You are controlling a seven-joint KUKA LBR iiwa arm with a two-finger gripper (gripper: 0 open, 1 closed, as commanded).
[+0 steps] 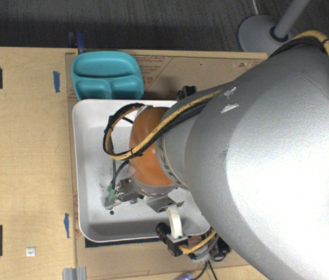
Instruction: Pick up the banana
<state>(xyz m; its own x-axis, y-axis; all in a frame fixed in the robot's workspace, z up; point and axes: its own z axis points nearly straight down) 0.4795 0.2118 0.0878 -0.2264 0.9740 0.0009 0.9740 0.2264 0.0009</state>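
Observation:
My grey arm reaches in from the right and covers most of the white bin (88,156). Its orange band (147,150) hangs over the middle of the bin, with a black and yellow cable (113,144) looping to its left. Below the band, my gripper (118,196) points down toward the bin's front left floor, seen from above as a grey block with a green connector. The wrist and arm hide the bin floor beneath them and whatever lies there. The strip of white floor along the left wall is bare.
A teal plastic tray (107,74) stands just behind the bin's back edge. The cardboard-covered bench (24,156) stretches to the left with black and blue tape marks. A grey round stand base (259,32) sits at the back right.

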